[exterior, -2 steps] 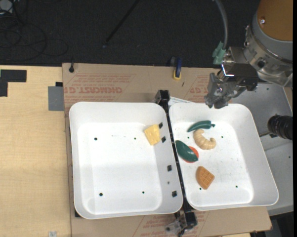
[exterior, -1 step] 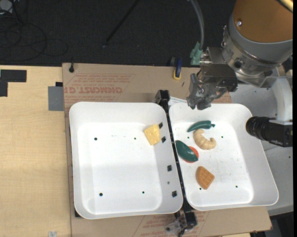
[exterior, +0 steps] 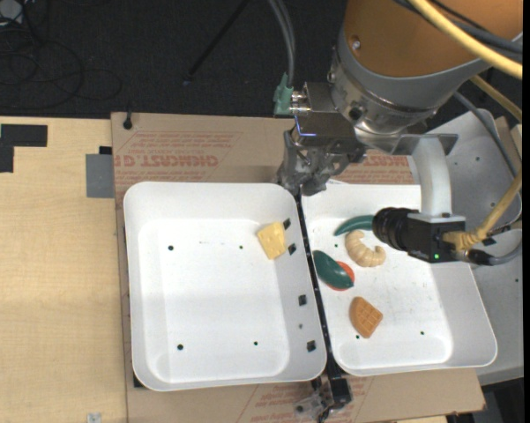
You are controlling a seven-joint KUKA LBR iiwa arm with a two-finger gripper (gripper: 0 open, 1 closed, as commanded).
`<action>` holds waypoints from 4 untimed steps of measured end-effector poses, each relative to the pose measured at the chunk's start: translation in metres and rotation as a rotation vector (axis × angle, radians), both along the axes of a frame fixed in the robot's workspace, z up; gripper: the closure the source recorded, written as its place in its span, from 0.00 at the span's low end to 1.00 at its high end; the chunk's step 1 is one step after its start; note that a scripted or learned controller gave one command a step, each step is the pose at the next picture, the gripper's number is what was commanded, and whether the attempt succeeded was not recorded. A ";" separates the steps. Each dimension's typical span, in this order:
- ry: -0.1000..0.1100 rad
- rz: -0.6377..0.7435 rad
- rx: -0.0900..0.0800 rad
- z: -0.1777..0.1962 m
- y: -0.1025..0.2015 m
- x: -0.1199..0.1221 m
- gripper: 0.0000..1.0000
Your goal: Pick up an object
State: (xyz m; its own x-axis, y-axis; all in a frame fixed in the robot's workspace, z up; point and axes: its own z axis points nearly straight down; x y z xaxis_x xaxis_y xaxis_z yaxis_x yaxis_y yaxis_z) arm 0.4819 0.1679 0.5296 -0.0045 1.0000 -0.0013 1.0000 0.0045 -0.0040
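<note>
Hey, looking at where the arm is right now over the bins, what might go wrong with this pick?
The gripper hangs over the far end of the divider between the two bins, not over any object, so lowering here would likely hit the rim. The yellow wedge lies close to that divider, leaving little room for a finger. In the right bin, the croissant and green and red piece lie close together, so a grab may nudge both.

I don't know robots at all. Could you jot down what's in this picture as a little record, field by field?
arm: grey with orange band, reaching in from the right
gripper: above the far end of the divide between the bins
left bin: one pale yellow piece near its right wall
right bin: croissant-like pastry, green pod, green-and-red item, orange waffle-like piece
held object: none seen
</note>
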 end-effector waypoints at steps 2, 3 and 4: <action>0.013 -0.003 -0.007 -0.125 0.075 -0.007 1.00; -0.005 -0.007 0.000 -0.076 0.017 0.045 1.00; -0.001 -0.005 -0.001 -0.077 0.018 0.043 0.00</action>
State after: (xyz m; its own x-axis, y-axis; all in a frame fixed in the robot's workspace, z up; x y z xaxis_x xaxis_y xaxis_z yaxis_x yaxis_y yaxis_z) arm 0.5250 0.1862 0.4522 0.0007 1.0000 -0.0018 1.0000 -0.0007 -0.0034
